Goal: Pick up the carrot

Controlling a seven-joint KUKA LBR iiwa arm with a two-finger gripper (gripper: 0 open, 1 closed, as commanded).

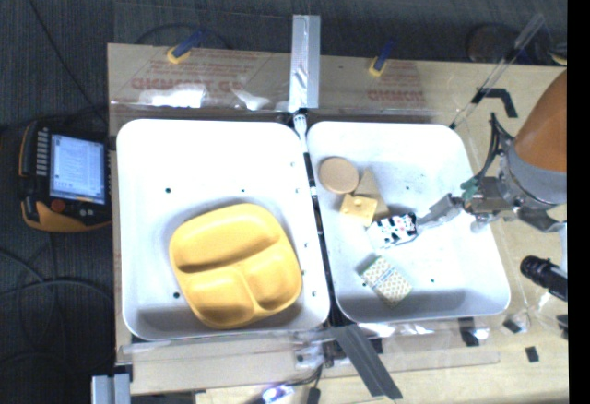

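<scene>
Right bin (479, 287): gripper (431, 212) reaches in over right wall, tip just beside spotted block (395, 229); whether it's open or closed, can't tell. Can't make out the carrot. Bare floor near-right.

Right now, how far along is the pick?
Done: nothing lifted; the small items lie in the right bin. In hand: the gripper reaches in beside the black-and-white item. Left: grasp and lift. Which item is the carrot I cannot tell.
</scene>
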